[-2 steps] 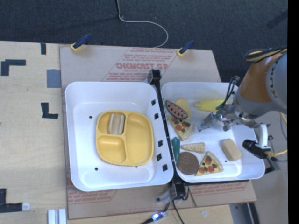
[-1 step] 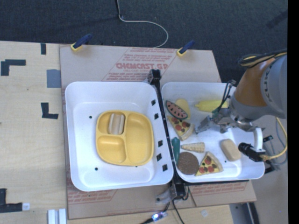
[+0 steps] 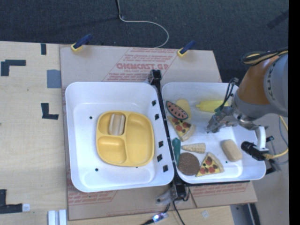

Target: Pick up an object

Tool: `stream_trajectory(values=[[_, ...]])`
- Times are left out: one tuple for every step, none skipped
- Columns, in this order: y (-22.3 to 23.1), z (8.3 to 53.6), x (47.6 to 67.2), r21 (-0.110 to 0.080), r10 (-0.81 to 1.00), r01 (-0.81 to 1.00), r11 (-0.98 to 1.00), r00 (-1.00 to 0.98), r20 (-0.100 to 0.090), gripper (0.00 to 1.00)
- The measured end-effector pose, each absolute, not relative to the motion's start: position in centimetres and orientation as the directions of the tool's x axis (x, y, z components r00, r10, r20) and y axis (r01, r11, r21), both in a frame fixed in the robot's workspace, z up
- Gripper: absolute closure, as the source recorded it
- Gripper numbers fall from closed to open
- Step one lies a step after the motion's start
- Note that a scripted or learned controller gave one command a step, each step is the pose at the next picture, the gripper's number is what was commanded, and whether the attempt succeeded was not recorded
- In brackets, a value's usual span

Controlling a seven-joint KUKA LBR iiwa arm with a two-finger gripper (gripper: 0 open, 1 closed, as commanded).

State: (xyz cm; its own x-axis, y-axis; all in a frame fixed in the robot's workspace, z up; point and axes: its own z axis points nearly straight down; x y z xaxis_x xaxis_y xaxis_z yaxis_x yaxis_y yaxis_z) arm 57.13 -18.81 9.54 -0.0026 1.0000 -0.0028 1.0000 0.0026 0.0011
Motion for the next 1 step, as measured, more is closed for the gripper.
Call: stream_trajectory(values=[[-18.88,13.76,57.06,0.002,1.000,1.000,0.000,0.000,-0.001,1.00]])
